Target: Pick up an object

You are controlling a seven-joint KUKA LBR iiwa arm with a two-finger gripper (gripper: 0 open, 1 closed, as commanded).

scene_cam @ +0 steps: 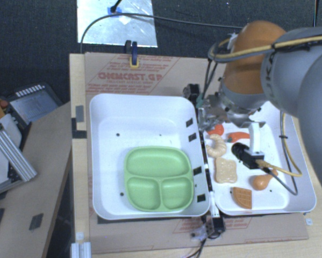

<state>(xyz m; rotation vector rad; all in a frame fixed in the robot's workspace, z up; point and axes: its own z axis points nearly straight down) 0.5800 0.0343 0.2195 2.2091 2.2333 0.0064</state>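
My end effector (212, 120) is low over the far-left corner of the right bin (303, 200), can't tell its grip state, and with the food toys (225, 169) crammed together there I'd probably nudge one and miss.

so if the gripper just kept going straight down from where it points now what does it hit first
Likely the red piece in the right bin, just under the gripper; depth is hard to judge.

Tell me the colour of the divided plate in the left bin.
Light green plate, clearest in the camera view.
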